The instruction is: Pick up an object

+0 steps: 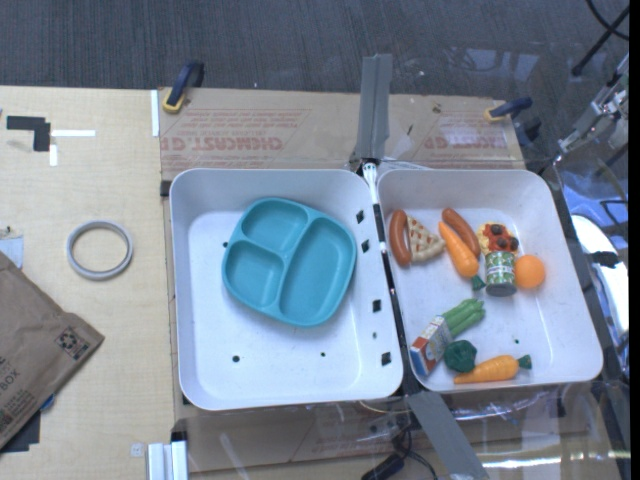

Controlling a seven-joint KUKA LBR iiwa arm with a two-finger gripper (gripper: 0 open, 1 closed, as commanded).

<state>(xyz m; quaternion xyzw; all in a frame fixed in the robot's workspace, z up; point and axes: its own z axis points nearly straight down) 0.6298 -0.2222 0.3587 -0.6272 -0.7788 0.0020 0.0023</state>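
Camera view, near to far, with hazards for a pick. Nearest, in the right bin (570,298), a toy carrot (490,370) lies close to the front wall, with a dark green piece (460,354) and a small carton (428,346) crowded beside it; a grasp here is judged likely to be blocked by the wall or to catch two things at once. Farther in, a green pod (463,316) lies apart. Beyond it, a small can (499,272) stands touching an orange ball (529,271); the ball may roll away if nudged. Farthest, a pizza slice (425,241) lies pressed between two sausages (400,238), so a slip or a double pick is probable. In the left bin (200,368), a teal divided plate (290,261) is broad and shallow and is judged hard to span. How far the fingers stand open, and whether anything is held, cannot be told
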